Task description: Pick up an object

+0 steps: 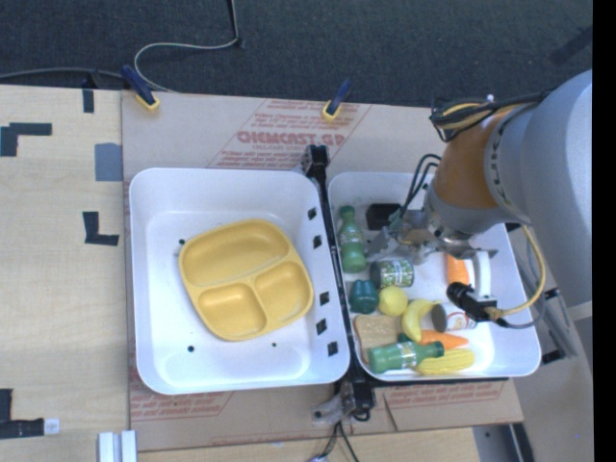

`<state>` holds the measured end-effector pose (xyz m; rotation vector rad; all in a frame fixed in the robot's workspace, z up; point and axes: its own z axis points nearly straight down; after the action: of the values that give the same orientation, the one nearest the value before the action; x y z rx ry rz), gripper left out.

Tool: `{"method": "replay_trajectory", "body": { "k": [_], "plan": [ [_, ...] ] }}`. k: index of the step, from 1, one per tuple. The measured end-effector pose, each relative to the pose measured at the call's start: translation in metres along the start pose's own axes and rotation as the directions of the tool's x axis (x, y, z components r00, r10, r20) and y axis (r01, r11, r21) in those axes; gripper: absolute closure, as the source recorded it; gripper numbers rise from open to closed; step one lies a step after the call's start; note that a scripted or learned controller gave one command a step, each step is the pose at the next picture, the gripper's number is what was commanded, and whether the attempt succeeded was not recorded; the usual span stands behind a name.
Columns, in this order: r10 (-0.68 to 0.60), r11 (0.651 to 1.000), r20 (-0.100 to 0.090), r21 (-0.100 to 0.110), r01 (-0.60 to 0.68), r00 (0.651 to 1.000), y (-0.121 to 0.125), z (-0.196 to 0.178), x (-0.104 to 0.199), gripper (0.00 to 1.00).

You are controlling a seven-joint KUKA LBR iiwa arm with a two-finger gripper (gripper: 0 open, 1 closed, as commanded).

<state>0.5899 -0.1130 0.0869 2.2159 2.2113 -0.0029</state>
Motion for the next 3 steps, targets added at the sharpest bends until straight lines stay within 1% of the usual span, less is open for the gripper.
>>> {"method": "replay_trajectory", "body": {
  "k": [1,2,3],
  "plan": [
    [-0.003,1.0,-0.007,0.006,0.003,1.0,0.06,-0.037,-0.047,0.0],
    [-0.005,1.0,-0.01,0.008,0.005,1.0,0.078,-0.034,0.006,0.0],
    [-0.003,1.0,-0.006,0.006,0.003,1.0,0.079,0.002,-0.023,0.0]
  ]
}}
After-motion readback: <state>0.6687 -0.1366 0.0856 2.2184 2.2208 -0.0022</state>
